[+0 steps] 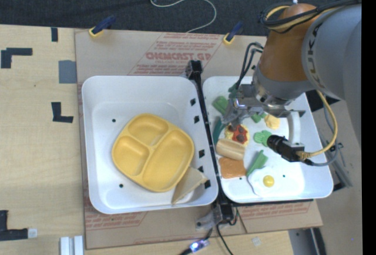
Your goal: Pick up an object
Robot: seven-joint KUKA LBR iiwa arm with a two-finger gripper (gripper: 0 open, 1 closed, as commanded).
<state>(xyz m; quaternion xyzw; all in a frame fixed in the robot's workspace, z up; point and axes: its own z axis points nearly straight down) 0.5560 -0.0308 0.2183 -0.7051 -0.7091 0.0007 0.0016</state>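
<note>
Presently the right white bin (pixel 320 186) holds a cluster of small toy food pieces: a tan bread-roll-shaped piece (pixel 230 149), an orange flat slice (pixel 232 168) touching its lower side, a red-and-yellow speckled piece (pixel 238 132) just above the roll, a green leaf-shaped piece (pixel 221 104) near the bin's upper left, a green pod-shaped piece (pixel 257 161) lying tilted, a white fried-egg piece with a yellow yolk (pixel 266 181) at the lower edge, and a pale yellow lump (pixel 272 121) beside the arm. The metal two-finger gripper (pixel 237 108) sits low over the upper left of this cluster, just above the speckled piece and beside the green leaf; whether its fingers are apart or closed cannot be told, and nothing is visibly held. The grey arm with an orange band (pixel 288 54) leans in from the right above that bin. The left white bin (pixel 94 95) carries a yellow compartmented plastic tray (pixel 153 152), with a beige wedge-shaped piece (pixel 189 186) touching its lower right rim. Both bins rest on brown cardboard (pixel 158 54) atop the wooden bench (pixel 35 130).
</note>
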